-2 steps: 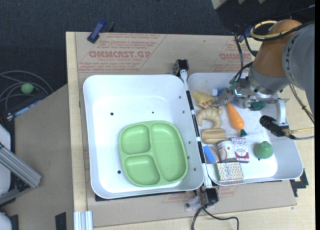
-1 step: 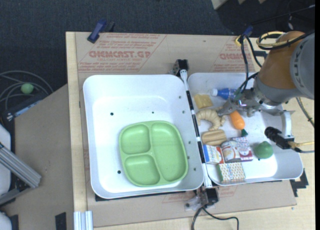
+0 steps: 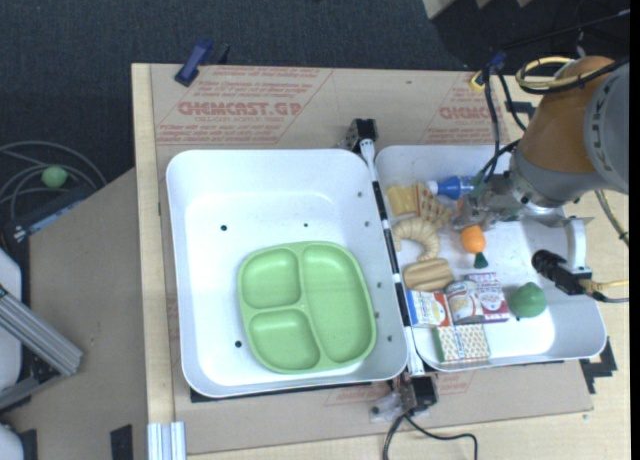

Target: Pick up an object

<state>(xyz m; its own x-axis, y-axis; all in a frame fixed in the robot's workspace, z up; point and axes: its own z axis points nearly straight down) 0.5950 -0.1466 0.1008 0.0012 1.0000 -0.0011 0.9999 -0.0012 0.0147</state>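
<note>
My gripper hangs low over the back middle of the right bin. Just under its tip is a small orange object, and the view does not show whether the two touch. A blue-capped bottle lies right behind the gripper, to its left. A green ball rests near the bin's right side.
The right bin also holds a waffle-like piece, a pale ring-shaped pastry, a bread roll, a small can and several little food boxes. In the left bin lies a green divided plate.
</note>
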